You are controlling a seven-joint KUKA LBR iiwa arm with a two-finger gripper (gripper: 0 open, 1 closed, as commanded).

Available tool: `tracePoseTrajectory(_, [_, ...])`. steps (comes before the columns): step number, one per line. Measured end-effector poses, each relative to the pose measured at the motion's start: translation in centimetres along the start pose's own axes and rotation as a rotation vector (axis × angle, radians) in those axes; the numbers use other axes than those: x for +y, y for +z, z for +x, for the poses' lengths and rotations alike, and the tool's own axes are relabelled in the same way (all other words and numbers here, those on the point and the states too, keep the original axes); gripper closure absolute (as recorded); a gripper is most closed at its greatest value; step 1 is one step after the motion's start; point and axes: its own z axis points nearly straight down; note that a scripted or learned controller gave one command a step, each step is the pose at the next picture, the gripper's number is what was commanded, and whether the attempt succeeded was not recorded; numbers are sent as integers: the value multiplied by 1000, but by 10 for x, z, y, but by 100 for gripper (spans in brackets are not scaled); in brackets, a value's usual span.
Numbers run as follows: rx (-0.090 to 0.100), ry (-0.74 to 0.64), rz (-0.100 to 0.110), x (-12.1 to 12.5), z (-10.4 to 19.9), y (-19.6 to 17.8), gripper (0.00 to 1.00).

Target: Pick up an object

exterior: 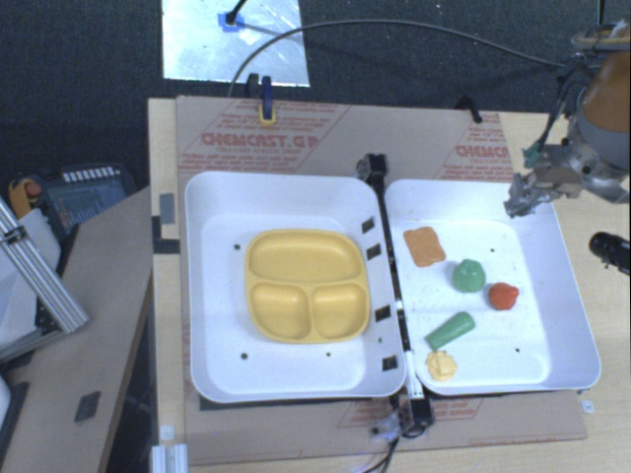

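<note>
— Over on the right bin [552,363], what lies there?

— Five small things. An orange flat slab [424,245] sits toward the far left of that bin; a round green ball [469,275] lies nearer and to its right, with a red lump [503,296] just beside it. Nearer still, a green cylinder [450,329] lies tilted, and a pale yellow piece [441,366] rests by the near left corner.

— And the end effector [521,202]?

— It hangs at the bin's far right edge, well apart from all five. Whether it is open or closed I cannot tell.

— The left bin [212,294]?

— It holds a yellow three-part tray [306,284] at its middle.
</note>
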Motion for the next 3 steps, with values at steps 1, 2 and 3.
tracePoseTrajectory(1, [3,-4,6,12,55,15,100])
tracePoseTrajectory(2, [4,-5,8,15,114,30,100])
tracePoseTrajectory(3, [4,-5,6,18,171,26,100])
